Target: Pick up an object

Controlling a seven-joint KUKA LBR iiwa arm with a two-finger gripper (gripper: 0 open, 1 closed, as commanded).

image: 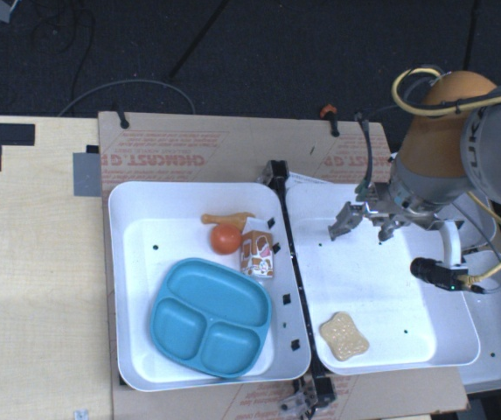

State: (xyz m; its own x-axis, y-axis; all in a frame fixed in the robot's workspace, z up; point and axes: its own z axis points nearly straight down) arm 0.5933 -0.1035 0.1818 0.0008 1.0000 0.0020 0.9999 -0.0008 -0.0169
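My gripper hangs over the upper part of the right bin, its fingers spread open with nothing between them. Low in that bin, near the front wall, lies a tan slice of bread, well below the gripper. The left bin holds a blue divided plate. Behind the plate sit a red tomato, an orange-yellow piece and a small brown-and-white carton.
A black divider rail runs between the two bins. A black cable connector juts out below the wrist on the right side. Brown cardboard lies under the bins, with a wooden benchtop to the left.
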